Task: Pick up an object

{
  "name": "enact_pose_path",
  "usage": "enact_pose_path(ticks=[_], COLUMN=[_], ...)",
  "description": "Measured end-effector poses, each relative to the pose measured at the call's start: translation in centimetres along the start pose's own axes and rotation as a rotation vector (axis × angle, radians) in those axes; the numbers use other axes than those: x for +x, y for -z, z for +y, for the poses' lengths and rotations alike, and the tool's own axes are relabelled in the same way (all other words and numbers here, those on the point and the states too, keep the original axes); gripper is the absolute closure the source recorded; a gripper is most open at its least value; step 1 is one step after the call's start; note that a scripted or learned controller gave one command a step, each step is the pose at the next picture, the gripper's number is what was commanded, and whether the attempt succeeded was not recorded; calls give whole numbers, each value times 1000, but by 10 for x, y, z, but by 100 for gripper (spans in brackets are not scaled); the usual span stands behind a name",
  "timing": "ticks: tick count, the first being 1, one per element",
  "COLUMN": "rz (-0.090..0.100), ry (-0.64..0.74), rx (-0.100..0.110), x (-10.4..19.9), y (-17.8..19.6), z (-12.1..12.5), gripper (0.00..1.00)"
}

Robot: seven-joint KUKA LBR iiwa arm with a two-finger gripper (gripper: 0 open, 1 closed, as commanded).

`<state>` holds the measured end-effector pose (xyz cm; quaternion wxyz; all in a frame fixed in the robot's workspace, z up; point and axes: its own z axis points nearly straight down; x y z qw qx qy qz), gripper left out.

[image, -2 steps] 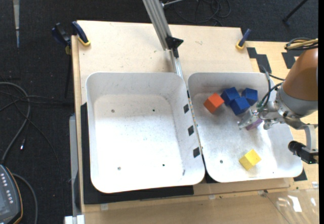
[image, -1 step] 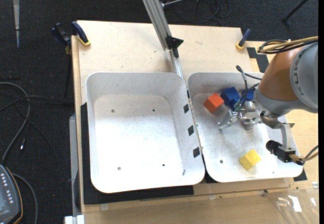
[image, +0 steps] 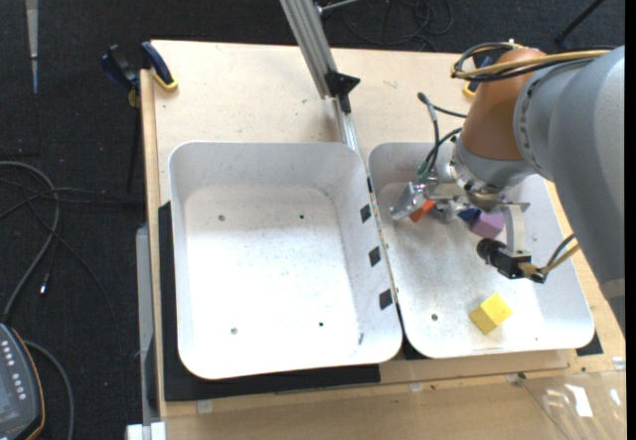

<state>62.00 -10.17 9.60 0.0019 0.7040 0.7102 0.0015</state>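
A: What is sitting nearest the bottom of the frame?
B: A yellow block [image: 490,314] is lying in the lower right of the right bin [image: 556,324], apart from the arm.
A: And the arm?
B: The arm [image: 556,120] is reaching in from the right, bending down over the bin's upper middle. Its gripper [image: 422,202] is pointing left, near something orange [image: 421,213]; a purple object [image: 488,224] is lying beside the wrist. Whether the gripper is wide or narrow, I cannot tell.
A: Further back?
B: The left bin [image: 189,170] is sitting beside it on the bench [image: 238,90].
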Motion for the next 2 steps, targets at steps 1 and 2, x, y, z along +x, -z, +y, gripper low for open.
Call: enact_pose_path(ticks=[1,2], rz=[0,5], ry=[-17,-9], rx=[46,47], x=[-14,-10], y=[-4,6], z=[30,30], gripper=[0,100])
